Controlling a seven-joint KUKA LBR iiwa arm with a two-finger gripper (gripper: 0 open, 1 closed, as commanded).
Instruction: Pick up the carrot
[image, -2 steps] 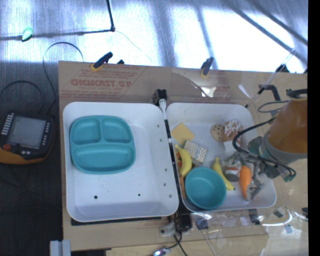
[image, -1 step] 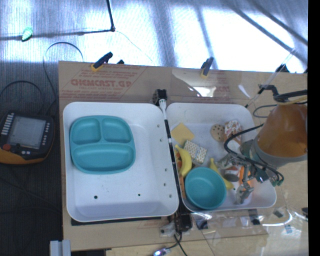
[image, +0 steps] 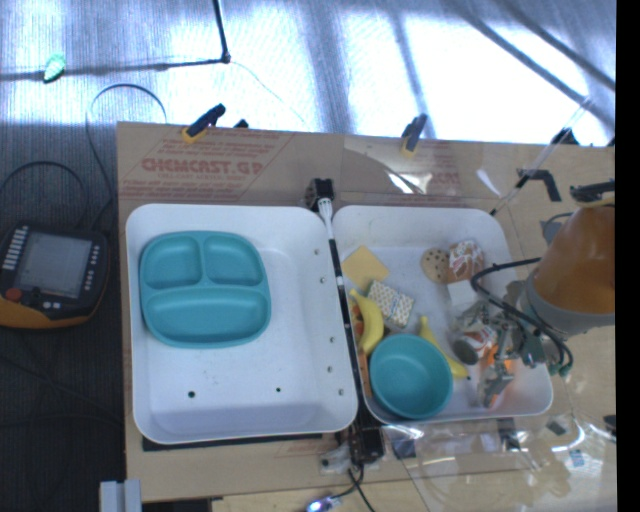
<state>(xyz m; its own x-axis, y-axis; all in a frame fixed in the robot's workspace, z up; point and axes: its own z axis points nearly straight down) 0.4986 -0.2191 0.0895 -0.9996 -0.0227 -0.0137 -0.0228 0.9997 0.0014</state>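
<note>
Divided plate (image: 204, 287) in left bin (image: 240, 415); bowl (image: 410, 375) in right bin (image: 525, 405)

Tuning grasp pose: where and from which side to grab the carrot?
Grip the carrot mid-length across its narrow width, coming straight down from above. It seems to lie flat in the near corner of the right bin, between the blue bowl and the bin wall, so side approaches look blocked. The gripper partly hides it, so its exact heading is unclear.

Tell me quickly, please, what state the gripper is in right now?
Gripper: low in the right bin by something orange; open or shut cannot be told.
</note>
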